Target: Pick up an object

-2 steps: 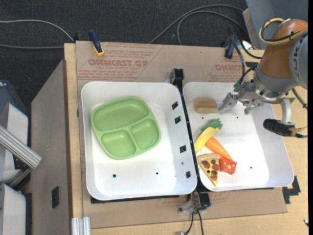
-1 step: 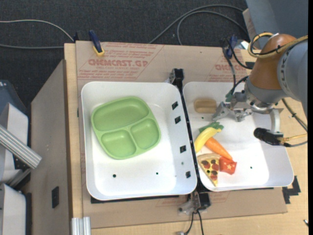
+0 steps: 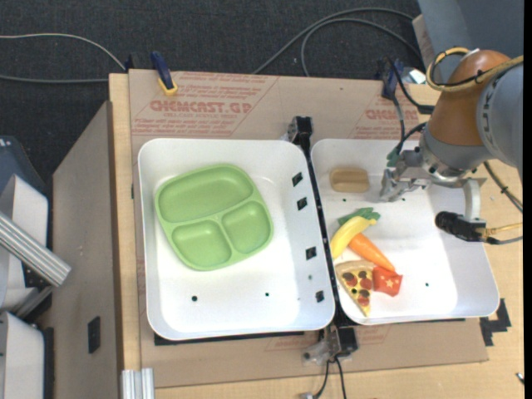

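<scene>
Camera view: two white bins sit side by side on the bench. The left bin holds a green divided plate, lying flat toward the far-left part of that bin.

The right bin is the landmark for the rest. Near its far-left corner lies a tan bread-like piece. Along its left wall, toward the middle, lies a yellow banana, with an orange carrot touching it on the near side. At the bin's near-left corner a pizza slice lies flat, and a red piece touches it on the right.

The gripper hangs over the far part of the right bin, just right of the bread-like piece and apart from it. Whether its jaws are apart or together I cannot tell. Nothing is seen between them.
</scene>
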Controlling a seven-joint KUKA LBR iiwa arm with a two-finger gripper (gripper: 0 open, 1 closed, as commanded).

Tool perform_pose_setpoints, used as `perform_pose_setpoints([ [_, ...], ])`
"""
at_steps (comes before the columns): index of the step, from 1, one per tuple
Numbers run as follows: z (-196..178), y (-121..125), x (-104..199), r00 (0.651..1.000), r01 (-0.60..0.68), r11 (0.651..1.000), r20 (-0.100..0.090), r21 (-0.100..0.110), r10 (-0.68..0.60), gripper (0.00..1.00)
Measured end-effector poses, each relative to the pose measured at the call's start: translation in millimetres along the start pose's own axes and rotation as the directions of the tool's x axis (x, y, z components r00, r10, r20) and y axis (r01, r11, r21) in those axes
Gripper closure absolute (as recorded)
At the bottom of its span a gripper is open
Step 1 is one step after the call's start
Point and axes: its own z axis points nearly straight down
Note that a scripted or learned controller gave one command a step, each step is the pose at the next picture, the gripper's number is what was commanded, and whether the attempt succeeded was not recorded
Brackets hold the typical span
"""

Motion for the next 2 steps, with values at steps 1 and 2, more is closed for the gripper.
perform_pose_setpoints([
  [1, -46, 3, -6, 1.000, 0.000, 1.000, 0.003, -0.006, 0.000, 1.00],
  [2, -94, -2, -2, 1.000, 0.002, 1.000, 0.002, -0.006, -0.002, 1.00],
])
